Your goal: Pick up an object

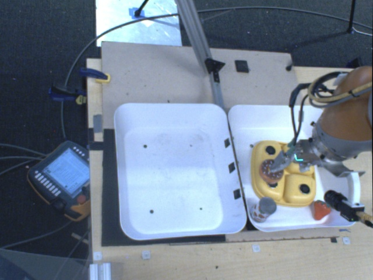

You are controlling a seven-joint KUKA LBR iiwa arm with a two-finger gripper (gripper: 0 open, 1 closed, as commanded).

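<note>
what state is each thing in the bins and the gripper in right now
yellow toy: lying flat in the right bin, under the gripper
brown round piece: resting on the yellow toy, at the gripper's tip
gripper: down over the yellow toy, no object seen between its fingers
grey cylinder: standing at the right bin's front edge
orange-red object: lying in the right bin's front corner
left bin: sitting beside the right bin

Grey arm point(341, 147), orange band above wrist, black cables looped alongside, small green-lit gripper point(285, 159).
</note>
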